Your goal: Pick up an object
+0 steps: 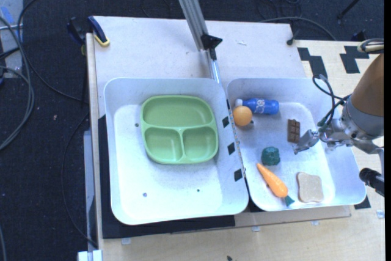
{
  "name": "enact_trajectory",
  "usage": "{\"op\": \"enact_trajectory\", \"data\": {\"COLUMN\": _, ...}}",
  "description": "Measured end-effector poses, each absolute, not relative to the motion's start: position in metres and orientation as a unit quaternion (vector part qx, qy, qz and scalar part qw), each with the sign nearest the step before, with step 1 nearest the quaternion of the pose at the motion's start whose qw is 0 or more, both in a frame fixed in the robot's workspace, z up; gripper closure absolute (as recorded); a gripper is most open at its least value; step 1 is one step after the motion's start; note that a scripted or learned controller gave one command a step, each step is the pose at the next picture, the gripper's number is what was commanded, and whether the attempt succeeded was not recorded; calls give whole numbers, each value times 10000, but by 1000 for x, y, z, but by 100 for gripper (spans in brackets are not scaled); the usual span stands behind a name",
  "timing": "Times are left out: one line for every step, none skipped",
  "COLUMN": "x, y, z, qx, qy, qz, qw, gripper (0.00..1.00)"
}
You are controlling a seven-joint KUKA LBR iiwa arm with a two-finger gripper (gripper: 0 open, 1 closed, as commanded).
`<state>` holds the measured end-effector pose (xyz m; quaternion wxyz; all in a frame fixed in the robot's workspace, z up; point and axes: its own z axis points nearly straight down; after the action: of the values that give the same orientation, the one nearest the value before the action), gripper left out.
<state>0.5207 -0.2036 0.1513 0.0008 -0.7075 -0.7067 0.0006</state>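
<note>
Right bin [342, 189]: chocolate bar [294, 129] beside jaws.

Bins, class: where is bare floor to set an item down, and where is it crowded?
Left bin: bare floor in front of and left of the green tray. Right bin: crowded with bottle, orange ball, chocolate, green cup, carrot, bread and hand.

Green three-compartment plate [180, 129] in left bin [122, 150]; black cables [43, 70] across dark floor.
</note>
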Motion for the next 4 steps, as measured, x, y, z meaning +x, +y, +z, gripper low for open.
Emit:
{"op": "enact_trajectory", "data": {"x": 521, "y": -203, "z": 99, "qx": -7074, "qy": -7068, "qz": 6, "qw": 9, "gripper": 0}}
{"op": "enact_trajectory", "data": {"x": 521, "y": -203, "z": 111, "qx": -7075, "qy": -7067, "qz": 0, "qw": -2, "gripper": 100}}
{"op": "enact_trajectory", "data": {"x": 517, "y": -206, "z": 153, "qx": -7077, "qy": -7065, "qz": -2, "qw": -8, "gripper": 100}}
{"op": "enact_trajectory", "data": {"x": 522, "y": -216, "z": 208, "qx": -7066, "qy": -7076, "qz": -7, "qw": -27, "gripper": 100}}
